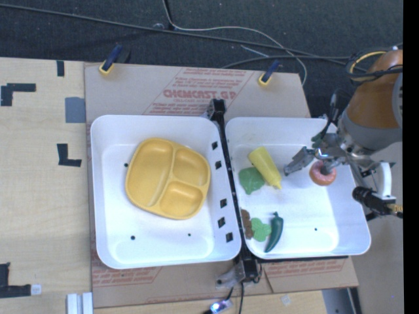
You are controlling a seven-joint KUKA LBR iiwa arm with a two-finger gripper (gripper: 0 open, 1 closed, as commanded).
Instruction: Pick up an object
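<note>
white right bin (340, 241), claw (308, 162) spread near its right rim, beside pink object (323, 174)

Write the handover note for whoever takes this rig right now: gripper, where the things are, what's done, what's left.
Gripper: over the right bin, near its right side; finger state not readable from this view, nothing seen held.
Right bin: yellow piece and light green piece near the divider, dark green pepper and a small green piece toward the front, a pink-orange round item right by the gripper.
Left bin: yellow divided plate.
Done: arm brought in.
Left: grasp and lift one object.
</note>
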